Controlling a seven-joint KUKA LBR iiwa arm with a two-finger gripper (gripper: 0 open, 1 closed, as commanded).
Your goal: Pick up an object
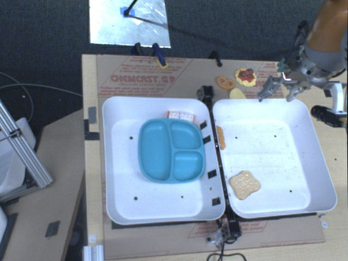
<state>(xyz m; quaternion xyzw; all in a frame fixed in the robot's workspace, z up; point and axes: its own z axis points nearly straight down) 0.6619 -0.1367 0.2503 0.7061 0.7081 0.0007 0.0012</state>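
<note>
My gripper [278, 92] hangs above the back edge of the right bin [321, 167], fingers [265, 94] spread open with nothing between them. A tan waffle-like toy cracker [244, 184] lies near the front left of the right bin. A thin orange strip [220, 137] rests against that bin's left wall. The left bin [119, 194] holds a blue divided plate [171, 150] and a small red-and-white packet [181, 116] behind it.
Behind the bins, on the cardboard, lie a small pizza-like toy [246, 76], an orange cookie [224, 82] and a pale yellow piece [237, 94]. A blue clamp [159, 55] grips the board's back edge. Black clips [206, 140] sit on the divider.
</note>
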